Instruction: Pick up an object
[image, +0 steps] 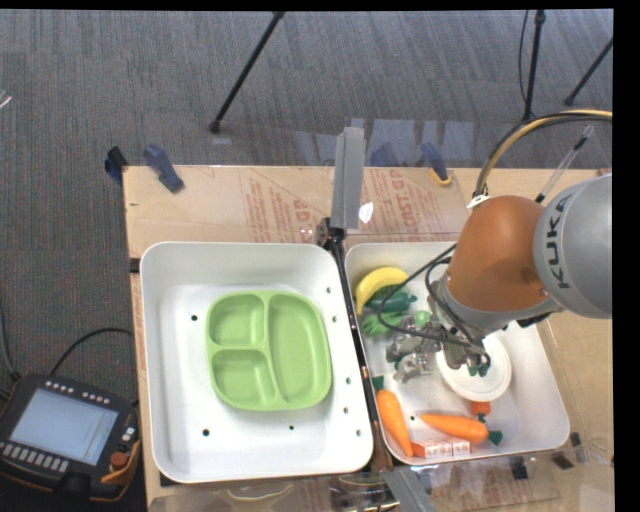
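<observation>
We see two shallow white bins side by side on the bench. The left bin (160, 300) carries a green divided plate (268, 350) lying flat near its middle, with three compartments facing up. The arm (545, 260) reaches over the right bin (555, 400) from about three o'clock, its orange band above the wrist covering the bin's upper part. Below the band, the gripper (418, 352) hangs low near the middle of that bin; its metal parts are tangled in shadow and cables, so we cannot tell how far it is parted or whether anything sits in it. At roughly eleven o'clock from the gripper lies a yellow banana (378, 283), and just beside it, between banana and gripper, a dark green vegetable (388, 305). At about three o'clock from the gripper, close by, rests a round white dish (482, 375), partly under the wrist. Toward six o'clock, an orange carrot (393, 420) lies along the bin's left wall, and a second carrot (455, 426) lies crosswise near the front wall, at five o'clock. Just below that one, a small red and white box (440, 449) rests against the front wall.
</observation>
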